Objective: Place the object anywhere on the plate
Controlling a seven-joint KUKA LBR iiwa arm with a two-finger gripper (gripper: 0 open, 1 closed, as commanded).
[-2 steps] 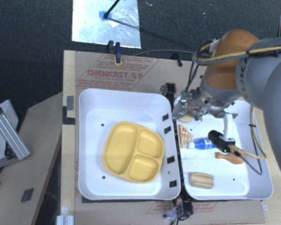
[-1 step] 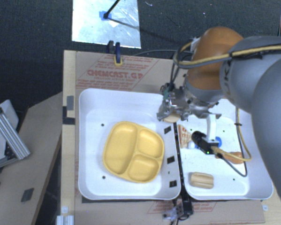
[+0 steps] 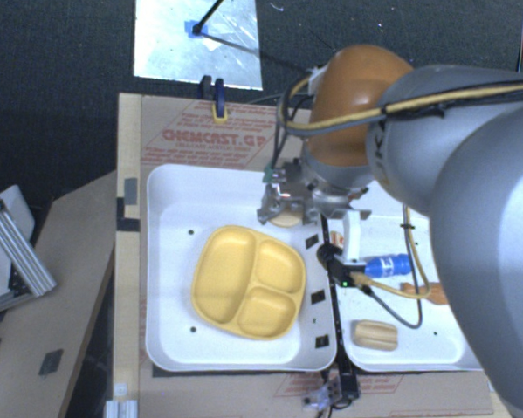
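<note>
**Claw low at the far edge of the plate bin, carry step judged unfinished**

The claw (image 3: 285,205) is seen low over the back of the left bin (image 3: 168,243), just beyond the far rim of the yellow divided plate (image 3: 249,282). A small pale, rounded object (image 3: 286,219) shows directly beneath the claw, touching or nearly touching its tip. Whether this piece is pinched or merely lying on the bin floor cannot be told, and how far the claw is open cannot be told either, since the metal tip is small and blurred.

The step in hand is judged to be either the pick or the start of the carry; the object is not yet on the plate. If it is held, a short move toward the near side is called for, so that release happens above one of the plate's compartments and not over the rim.

The arm (image 3: 456,161) is reached in from the right, its orange band (image 3: 354,104) above the wrist, which is pointed steeply down. A tan block (image 3: 375,335) and a blue item (image 3: 387,266) are left in the right bin (image 3: 447,344) on the worktop (image 3: 143,128).
</note>
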